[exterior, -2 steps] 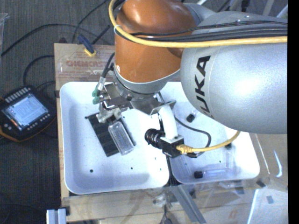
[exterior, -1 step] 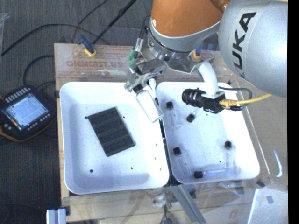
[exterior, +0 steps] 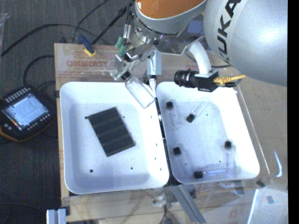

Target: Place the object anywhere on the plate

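A dark ribbed rectangular plate (exterior: 111, 131) lies flat in the left bin (exterior: 74, 171), turned at a slant. My gripper (exterior: 138, 81) hangs over the far right corner of that bin, near the wall between the two bins. A clear vial (exterior: 141, 93) sits tilted between its fingers, its lower end poking out below them. The gripper is shut on the vial. The vial is up and to the right of the plate, apart from it.
The right bin (exterior: 247, 139) holds several clear vials with black caps (exterior: 190, 118). A black cylinder with a yellow plug (exterior: 198, 80) juts from the arm over that bin's far edge. A hand-held pendant (exterior: 23, 111) lies left of the bench.
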`<state>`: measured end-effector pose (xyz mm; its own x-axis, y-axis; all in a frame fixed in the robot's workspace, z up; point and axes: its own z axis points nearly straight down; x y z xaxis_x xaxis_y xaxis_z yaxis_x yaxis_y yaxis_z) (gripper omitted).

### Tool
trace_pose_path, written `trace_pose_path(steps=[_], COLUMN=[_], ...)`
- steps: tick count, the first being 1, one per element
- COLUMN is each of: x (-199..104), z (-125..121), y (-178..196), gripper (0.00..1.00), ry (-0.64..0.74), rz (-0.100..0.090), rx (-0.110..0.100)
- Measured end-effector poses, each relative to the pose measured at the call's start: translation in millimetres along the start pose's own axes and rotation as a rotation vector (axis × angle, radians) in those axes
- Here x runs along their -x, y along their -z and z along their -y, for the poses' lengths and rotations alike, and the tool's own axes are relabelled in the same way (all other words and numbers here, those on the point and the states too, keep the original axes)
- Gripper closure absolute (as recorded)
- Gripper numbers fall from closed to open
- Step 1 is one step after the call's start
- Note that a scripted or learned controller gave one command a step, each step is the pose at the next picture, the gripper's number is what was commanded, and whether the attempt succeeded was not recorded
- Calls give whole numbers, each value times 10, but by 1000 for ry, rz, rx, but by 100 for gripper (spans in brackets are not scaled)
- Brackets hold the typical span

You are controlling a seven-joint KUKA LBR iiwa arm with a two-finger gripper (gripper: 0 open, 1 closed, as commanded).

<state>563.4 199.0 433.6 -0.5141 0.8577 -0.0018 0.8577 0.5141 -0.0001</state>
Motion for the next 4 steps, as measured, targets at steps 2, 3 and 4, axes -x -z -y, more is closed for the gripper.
trace_pose_path(steps=[2,3,4], x=[-305,281,87], z=[328,-205,-610], y=[6,4,6], gripper=[100,100,100], ry=[328,523,648], rz=[0,1,1], rx=[0,2,3])
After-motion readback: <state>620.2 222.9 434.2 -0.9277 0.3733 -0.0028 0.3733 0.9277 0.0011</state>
